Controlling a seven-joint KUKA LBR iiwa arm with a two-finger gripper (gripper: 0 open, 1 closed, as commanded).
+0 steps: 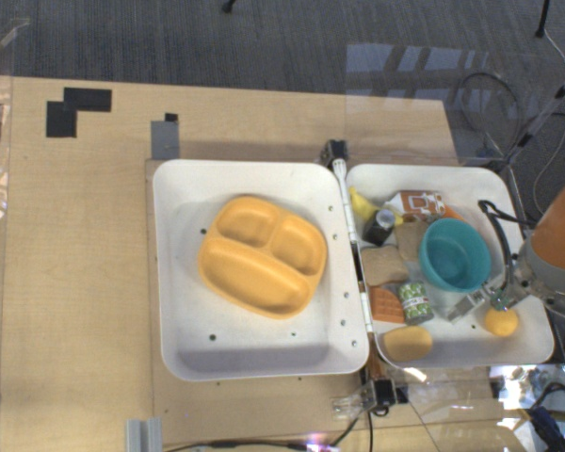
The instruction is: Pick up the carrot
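One yellow plate (262, 254) (three compartments)

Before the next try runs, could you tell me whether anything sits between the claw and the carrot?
Yes. The claw hangs at the right bin's right side; the carrot lies by its left wall. A small green can stands between them, beside the carrot.
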